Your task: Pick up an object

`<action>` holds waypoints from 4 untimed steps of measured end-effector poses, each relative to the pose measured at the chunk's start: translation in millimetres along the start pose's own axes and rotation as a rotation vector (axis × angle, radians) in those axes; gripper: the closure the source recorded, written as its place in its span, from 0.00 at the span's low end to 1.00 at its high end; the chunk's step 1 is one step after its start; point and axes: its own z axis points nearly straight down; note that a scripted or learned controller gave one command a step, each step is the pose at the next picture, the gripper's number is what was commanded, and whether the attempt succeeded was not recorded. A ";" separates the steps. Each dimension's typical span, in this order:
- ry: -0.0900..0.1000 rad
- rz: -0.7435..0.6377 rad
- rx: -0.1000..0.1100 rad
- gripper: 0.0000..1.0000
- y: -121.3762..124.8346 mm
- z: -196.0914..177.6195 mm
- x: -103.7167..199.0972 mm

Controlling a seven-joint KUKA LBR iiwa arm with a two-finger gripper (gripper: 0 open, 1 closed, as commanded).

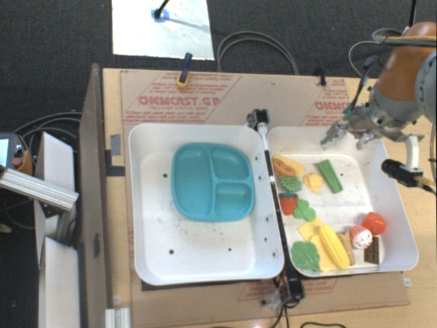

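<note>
We're seeing the gripper (348, 134) hovering over the right bin's (395, 203) far edge, fingers spread open, gripping nothing. Toy food is lying below it: green stick (329, 175), papaya slice (287, 165), banana (333, 246), tomato (373, 223). The blue plate (212, 182) is sitting in the left bin (153, 203).

Gripper (347, 134) over right bin's (392, 203) far edge (toy food inside), blue tray (212, 183) left.

One fixed cam above the counter (225, 91), angled down, prob mid-range, both bins (153, 203) in frame.
</note>
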 end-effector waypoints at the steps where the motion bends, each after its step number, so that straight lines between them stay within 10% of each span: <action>1: 0.004 0.002 0.013 0.00 -14.8 42.8 9.5; 2: 0.003 0.004 0.013 0.00 -16.3 82.2 -9.1; 3: 0.003 0.001 0.007 1.00 -14.1 68.6 -8.4; 4: 0.007 -0.010 -0.002 1.00 19.5 -26.5 93.5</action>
